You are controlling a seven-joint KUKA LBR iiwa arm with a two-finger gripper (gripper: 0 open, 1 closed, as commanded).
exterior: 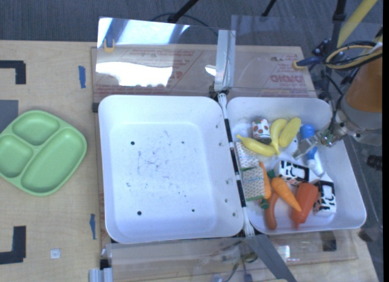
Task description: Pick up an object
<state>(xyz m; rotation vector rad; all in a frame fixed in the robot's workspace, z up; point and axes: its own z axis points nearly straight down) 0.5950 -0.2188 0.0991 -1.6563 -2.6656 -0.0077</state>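
From the overhead camera, two white bins were seen side by side on the desk [48,62], and the right bin [352,183] served as the landmark for everything else. Crowded inside that bin were the objects on offer: two yellow bananas [284,132] near its far middle, a third banana [258,147] lying flat just in front of them, and a small red-and-white cup [261,129] tucked at their left. Along the bin's left wall a checked packet [250,171] was laid. Toward the bin's near side, orange carrots [285,193] were piled with a red-orange pepper [306,200], and a black-and-white box [326,199] was pressed against its near right corner. A blue-capped bottle [307,134] was seen just right of the bananas.

Over the bin's right half the gripper [322,141] was reached in from the arm [364,92], low and close beside the blue-capped bottle; whether it was spread or closed could not be told, and nothing was seen held.

Left of the right bin, the left bin [115,123] was placed. Far to its left, a green divided plate [41,152] was rested on the desk.
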